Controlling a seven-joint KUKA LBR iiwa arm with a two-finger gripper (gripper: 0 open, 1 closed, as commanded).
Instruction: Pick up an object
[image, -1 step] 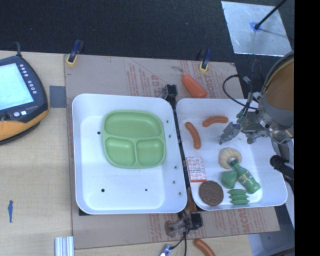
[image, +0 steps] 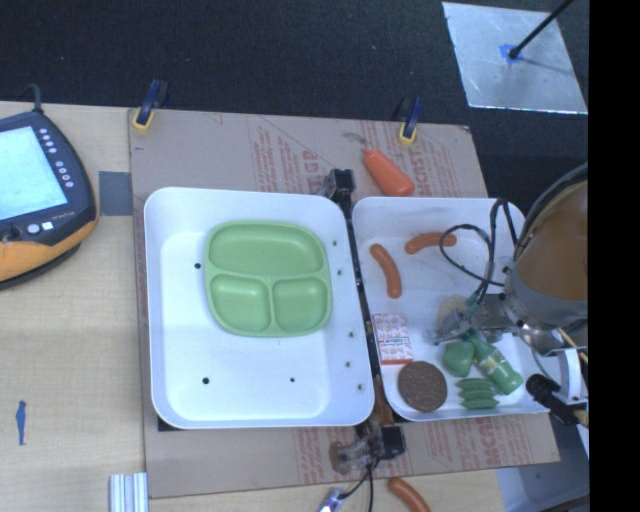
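Observation:
The right white bin (image: 425, 212) holds two orange-brown sausages (image: 385, 270) (image: 430, 241), a red and white packet (image: 392, 338), a brown round disc (image: 422, 386), a green lump (image: 459, 357), a green bottle (image: 497, 368) and a green pea pod (image: 478, 395). My gripper (image: 456, 322) hangs low over the bin's right side, just above the green lump and the bottle. The grey wrist with its orange band (image: 555, 250) and black cables hide the gripper's tip. I see nothing clearly held.
The left white bin (image: 175, 380) holds a green divided plate (image: 268, 277). An orange carrot (image: 387, 172) lies on the cardboard behind the right bin. Another sausage (image: 410, 493) lies in front of the bins. A control pendant (image: 35, 195) sits far left.

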